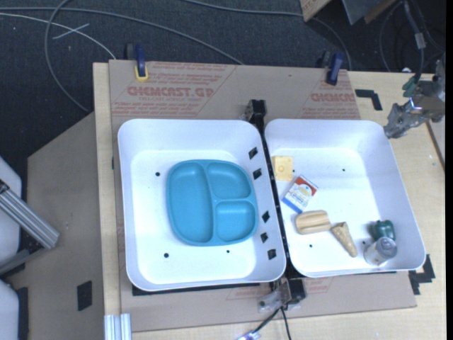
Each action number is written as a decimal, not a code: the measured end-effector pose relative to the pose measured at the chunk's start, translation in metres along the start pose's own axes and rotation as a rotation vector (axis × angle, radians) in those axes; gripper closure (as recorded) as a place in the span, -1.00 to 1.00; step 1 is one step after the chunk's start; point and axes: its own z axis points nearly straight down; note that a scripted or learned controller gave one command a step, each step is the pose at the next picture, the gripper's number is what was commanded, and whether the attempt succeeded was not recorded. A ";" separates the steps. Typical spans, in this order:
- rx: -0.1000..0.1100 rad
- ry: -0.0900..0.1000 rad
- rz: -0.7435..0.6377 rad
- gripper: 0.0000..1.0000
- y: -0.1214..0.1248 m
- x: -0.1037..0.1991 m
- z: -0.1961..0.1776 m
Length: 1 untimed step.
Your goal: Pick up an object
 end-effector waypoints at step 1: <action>0.006 0.003 -0.002 1.00 0.008 0.048 0.018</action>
